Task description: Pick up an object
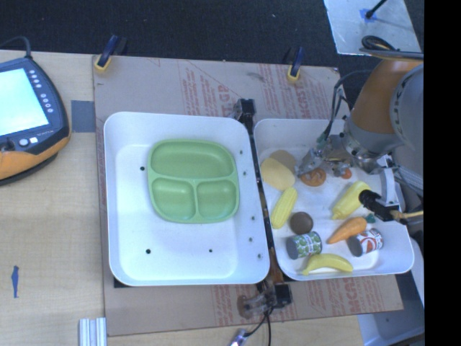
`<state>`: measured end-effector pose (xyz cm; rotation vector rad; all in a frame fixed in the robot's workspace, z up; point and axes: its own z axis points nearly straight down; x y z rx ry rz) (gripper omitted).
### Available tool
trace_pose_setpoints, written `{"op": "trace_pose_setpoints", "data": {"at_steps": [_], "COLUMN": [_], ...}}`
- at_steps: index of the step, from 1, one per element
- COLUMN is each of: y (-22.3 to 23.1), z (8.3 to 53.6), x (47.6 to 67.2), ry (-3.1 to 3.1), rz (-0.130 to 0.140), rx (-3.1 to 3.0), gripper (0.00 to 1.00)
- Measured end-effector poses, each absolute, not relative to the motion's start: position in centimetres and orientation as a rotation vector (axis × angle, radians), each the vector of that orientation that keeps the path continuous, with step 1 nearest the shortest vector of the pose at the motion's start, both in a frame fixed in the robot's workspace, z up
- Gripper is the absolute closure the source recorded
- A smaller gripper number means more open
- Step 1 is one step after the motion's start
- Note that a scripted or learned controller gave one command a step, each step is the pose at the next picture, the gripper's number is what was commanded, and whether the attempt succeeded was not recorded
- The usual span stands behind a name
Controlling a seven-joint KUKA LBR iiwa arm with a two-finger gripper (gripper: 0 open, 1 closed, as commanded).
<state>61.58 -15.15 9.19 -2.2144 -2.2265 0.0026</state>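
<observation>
Arm [392,110] is a fat rounded grey shell, smooth and matte, with a wide orange band [378,92] wrapping it above the wrist. Below the band, a lighter grey wrist housing, blocky, with silver metal bits. Thin dark cable [336,110] loops along the left side of the wrist. Gripper [315,166] is small, grey metallic, dark at the tips, detail too blurry to read. A black-tipped fitting [371,200] sticks out low on the arm's side, with a pale bracket and a thin yellowish wire beside it. No readable markings or screws at this size.
</observation>
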Motion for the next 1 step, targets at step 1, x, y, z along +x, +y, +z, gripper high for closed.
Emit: {"op": "trace_pose_setpoints", "data": {"at_steps": [1], "y": [-15.20], "z": [10.48], "x": [61.77], "ry": [-2.232], "rz": [-0.001], "rx": [-2.213], "gripper": [1.00]}}
